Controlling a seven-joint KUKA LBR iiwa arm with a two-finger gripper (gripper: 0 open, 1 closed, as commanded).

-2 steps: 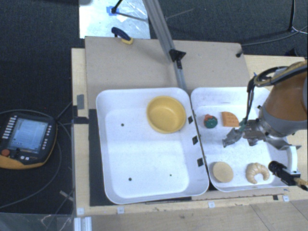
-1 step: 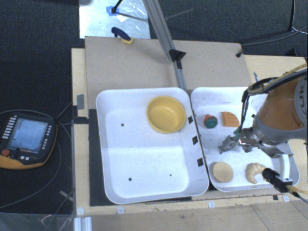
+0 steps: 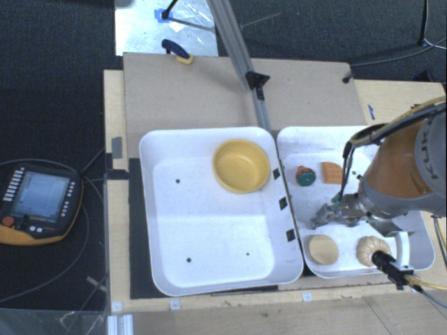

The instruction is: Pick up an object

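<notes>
My gripper (image 3: 330, 215) hangs low over the middle of the right bin (image 3: 293, 142), with the grey arm and its orange band (image 3: 401, 162) coming in from the right. Just beyond it lie a small teal and red object (image 3: 305, 176) and an orange block (image 3: 332, 172). In front of it rest a round beige disc (image 3: 323, 248) and a tan pastry-shaped object (image 3: 369, 250). Nothing visibly sits in the gripper. A yellow bowl (image 3: 241, 166) stands at the back of the left bin (image 3: 202, 257).
A slanted metal pole (image 3: 236, 40) crosses the brown board (image 3: 209, 96) behind the bins. A blue and yellow clamp (image 3: 176, 50) sits at the board's far edge. A teach pendant (image 3: 36, 204) lies on the floor at the left.
</notes>
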